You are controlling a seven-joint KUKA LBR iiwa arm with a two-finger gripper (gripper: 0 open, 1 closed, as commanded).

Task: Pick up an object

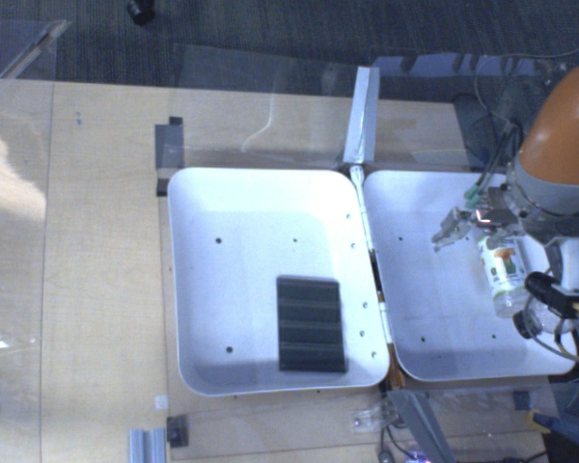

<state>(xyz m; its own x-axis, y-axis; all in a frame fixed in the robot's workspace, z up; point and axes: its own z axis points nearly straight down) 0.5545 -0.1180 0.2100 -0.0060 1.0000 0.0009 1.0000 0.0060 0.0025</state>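
Note:
A black ribbed rectangular block lies flat in the left bin, near its front edge. A small clear bottle with a white, green and orange label lies in the right bin, close to its right side. My gripper hangs over the right bin, just up and left of the bottle, pointing left. The grey wrist with its orange band stands above and right of the bottle. Nothing shows in the gripper's grasp.
A metal divider post rises behind the seam between the two bins. Black cables and connectors hang off the arm at the right bin's right edge. The wooden bench extends to the left of the bins.

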